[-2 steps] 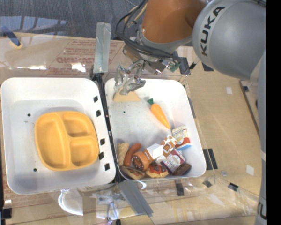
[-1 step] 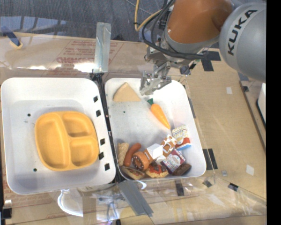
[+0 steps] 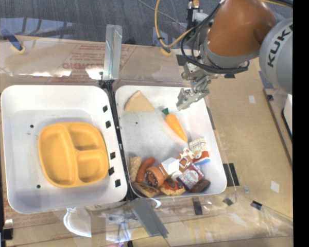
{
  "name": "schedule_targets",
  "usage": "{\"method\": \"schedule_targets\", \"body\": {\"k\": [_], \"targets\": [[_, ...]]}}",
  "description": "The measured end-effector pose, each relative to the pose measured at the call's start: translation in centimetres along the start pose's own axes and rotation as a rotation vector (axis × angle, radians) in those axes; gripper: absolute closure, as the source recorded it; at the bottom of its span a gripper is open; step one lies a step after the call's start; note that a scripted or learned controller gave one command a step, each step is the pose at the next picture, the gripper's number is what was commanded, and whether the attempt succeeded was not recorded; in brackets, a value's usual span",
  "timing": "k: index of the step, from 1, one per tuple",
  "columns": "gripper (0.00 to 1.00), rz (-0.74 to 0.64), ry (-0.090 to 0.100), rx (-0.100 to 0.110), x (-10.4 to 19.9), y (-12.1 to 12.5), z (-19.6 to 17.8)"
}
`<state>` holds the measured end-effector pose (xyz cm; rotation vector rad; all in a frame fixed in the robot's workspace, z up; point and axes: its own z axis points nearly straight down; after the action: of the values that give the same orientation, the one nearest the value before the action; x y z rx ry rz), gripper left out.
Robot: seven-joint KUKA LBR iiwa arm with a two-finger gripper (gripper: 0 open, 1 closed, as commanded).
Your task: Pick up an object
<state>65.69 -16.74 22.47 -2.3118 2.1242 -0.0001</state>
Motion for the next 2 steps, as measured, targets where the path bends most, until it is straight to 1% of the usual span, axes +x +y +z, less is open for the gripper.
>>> {"method": "schedule_targets", "body": {"k": [1,2], "targets": [[0.0,-0.001,-0.001,0.0,-0.1,0.0,0.0],[0.0,0.052,0.0,0.005,1.3,0.0,13.1]]}}
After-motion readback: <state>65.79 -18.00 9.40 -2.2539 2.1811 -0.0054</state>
